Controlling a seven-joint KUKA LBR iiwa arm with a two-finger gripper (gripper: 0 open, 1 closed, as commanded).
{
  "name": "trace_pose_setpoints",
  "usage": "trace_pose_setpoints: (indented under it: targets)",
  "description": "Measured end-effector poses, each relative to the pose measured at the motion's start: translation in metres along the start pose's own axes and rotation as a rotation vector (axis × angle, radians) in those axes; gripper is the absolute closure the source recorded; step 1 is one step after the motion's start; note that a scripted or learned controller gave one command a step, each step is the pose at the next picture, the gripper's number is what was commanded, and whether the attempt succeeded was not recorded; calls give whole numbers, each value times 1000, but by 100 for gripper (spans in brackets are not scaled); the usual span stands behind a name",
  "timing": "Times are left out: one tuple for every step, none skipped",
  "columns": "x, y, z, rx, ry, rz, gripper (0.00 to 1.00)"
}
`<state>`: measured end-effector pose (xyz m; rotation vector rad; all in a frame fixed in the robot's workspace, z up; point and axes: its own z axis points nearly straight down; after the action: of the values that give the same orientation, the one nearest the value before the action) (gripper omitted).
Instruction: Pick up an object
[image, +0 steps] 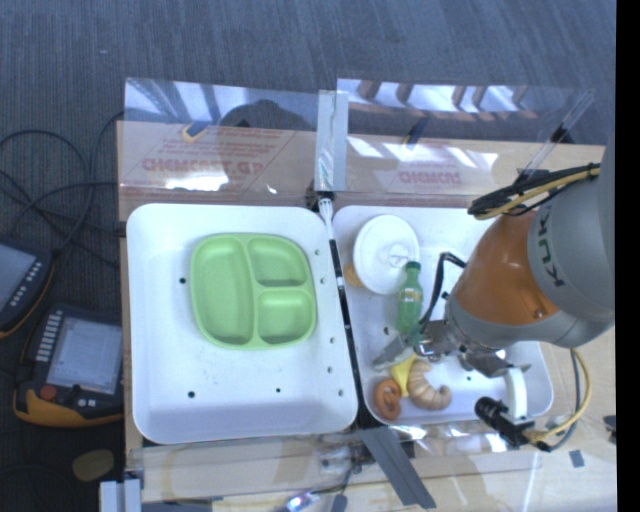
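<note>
Your gripper (415, 350) low in right bin (540, 395), beside green bottle (409, 297); finger state: cannot tell.

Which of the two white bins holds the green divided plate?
The left bin, the one farther from the arm. The green divided plate lies alone in it, while the right bin holds the green bottle, white lid and toy food.

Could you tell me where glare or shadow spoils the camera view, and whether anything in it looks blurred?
In the camera view, bright glare streaks the clear plastic walls behind both bins; the shallow white left bin is evenly lit, and the green divided plastic plate in it looks sharp; the grey and orange arm shades the right bin's floor, where the gripper looks slightly soft.
</note>
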<state>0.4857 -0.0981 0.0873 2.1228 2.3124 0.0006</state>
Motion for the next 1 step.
trace_pose_setpoints:
  targets:
    - [0, 0, 0, -1, 0, 0, 0]
